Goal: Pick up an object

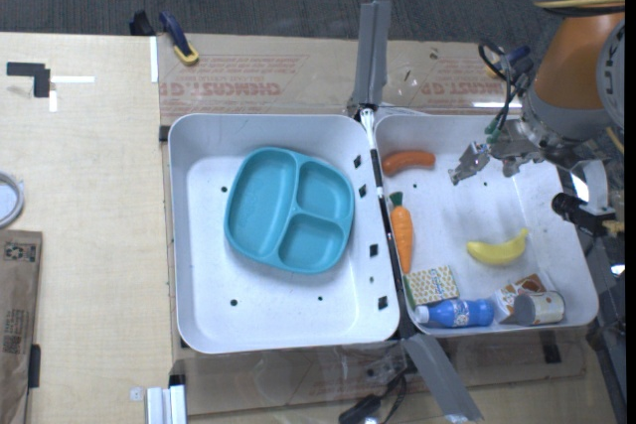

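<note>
End effector (475, 163) over the right bin (571, 248).
I saw it hanging above the sausage (408, 161) and banana (497, 249); I couldn't tell its state.

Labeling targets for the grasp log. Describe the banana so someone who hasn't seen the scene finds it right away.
Of the two white bins, take the right bin, the one under the gripper. The banana lies alone in the open middle of its floor, above the bottle and can lined up on the near wall. It is the bin's one yellow, curved piece; the carrot and sausage are orange.
</note>
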